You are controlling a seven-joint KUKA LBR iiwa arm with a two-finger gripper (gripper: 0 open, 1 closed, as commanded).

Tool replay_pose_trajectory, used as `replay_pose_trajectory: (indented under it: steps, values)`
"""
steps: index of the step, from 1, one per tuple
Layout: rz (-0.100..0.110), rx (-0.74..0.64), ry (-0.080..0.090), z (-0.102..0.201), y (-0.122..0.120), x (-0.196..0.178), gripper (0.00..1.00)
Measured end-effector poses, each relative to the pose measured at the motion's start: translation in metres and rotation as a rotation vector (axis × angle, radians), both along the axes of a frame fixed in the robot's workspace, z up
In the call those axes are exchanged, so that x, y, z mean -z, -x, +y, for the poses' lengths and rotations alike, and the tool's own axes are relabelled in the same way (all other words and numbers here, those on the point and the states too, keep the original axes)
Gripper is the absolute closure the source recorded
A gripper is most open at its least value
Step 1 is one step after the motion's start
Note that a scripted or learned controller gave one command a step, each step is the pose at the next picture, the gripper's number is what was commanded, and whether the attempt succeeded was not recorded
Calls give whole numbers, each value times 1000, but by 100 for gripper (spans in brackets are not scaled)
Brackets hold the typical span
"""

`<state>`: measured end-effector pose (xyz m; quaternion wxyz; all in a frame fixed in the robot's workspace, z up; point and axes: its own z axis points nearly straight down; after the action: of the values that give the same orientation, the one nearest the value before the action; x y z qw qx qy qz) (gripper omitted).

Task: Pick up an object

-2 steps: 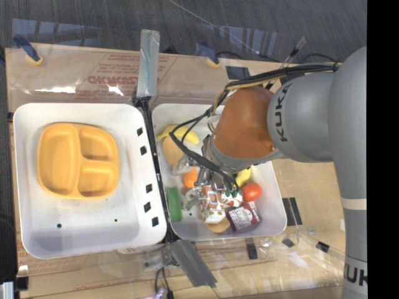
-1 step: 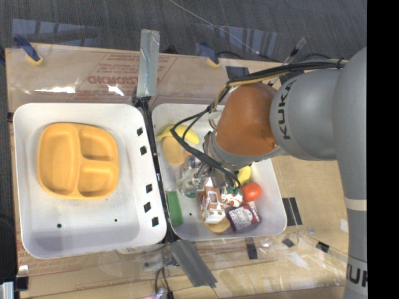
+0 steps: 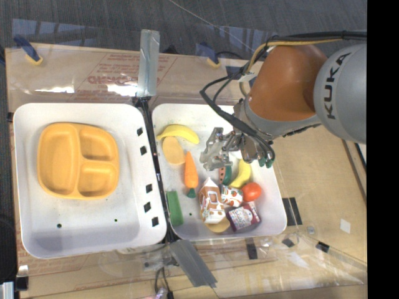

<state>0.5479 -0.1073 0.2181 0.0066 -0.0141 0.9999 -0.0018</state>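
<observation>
My gripper [image 3: 215, 156] hangs over the middle of the right bin [image 3: 187, 114], its metal fingers pointing down-left, just right of an orange carrot [image 3: 191, 170]. A banana [image 3: 177, 132] and a pale yellow round piece [image 3: 174, 150] lie at the bin's upper left. Below the gripper sit a small milk carton [image 3: 212, 203], a yellow pepper-like fruit [image 3: 240, 174], a red tomato [image 3: 252, 192] and a purple packet [image 3: 243, 217]. A green stick [image 3: 175, 207] lies at the bin's lower left. Nothing shows between the fingers.
The left bin [image 3: 75, 229] holds a yellow divided plate [image 3: 78, 159]. A taped divider [image 3: 148, 161] separates the bins. Black cables loop off the wrist above the right bin. The arm's orange band [image 3: 283, 83] overhangs the bin's upper right corner.
</observation>
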Motion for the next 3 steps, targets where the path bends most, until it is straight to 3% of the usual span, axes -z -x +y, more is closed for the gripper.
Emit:
replay_pose_trajectory:
  steps: [1, 2, 3]
  values:
    - [10, 0, -2, 1, 2, 5, 0]
    - [23, -108, -6, 17, 5, 115, 0]
    - [11, -113, -3, 18, 0, 100, 100]
